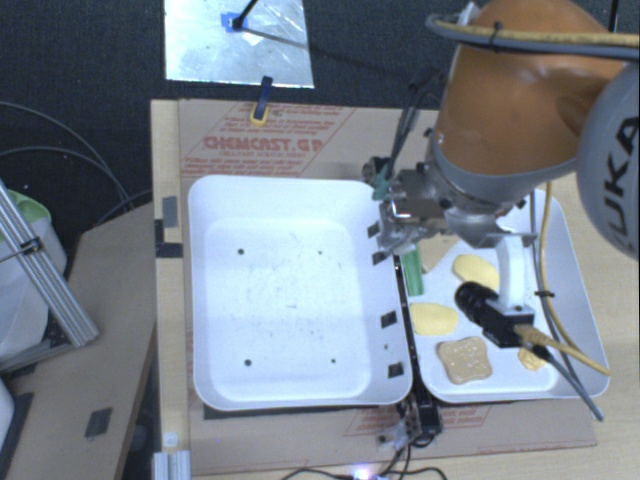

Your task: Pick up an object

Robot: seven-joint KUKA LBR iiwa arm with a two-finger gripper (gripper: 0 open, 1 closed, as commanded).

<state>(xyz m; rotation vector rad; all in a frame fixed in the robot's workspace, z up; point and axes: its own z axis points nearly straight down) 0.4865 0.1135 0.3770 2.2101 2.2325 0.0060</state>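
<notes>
My gripper [398, 230] hangs over the left edge of the right bin [575, 298], close to the divider between the bins. Just below it a green stick-shaped object [413, 275] lies along that edge; whether the gripper touches it I cannot tell. Further in lie a yellow oval piece [476, 268], a second yellow piece [433, 318], a tan cracker-like square [465, 360] and a small yellow bit [532, 359]. The arm's orange band and grey wrist hide the back of this bin.
The left bin [280, 288] stands beside the right one on a cardboard sheet [265, 143]. A shiny metal plate [238, 26] lies behind it. An aluminium frame [40, 268] stands at the far left.
</notes>
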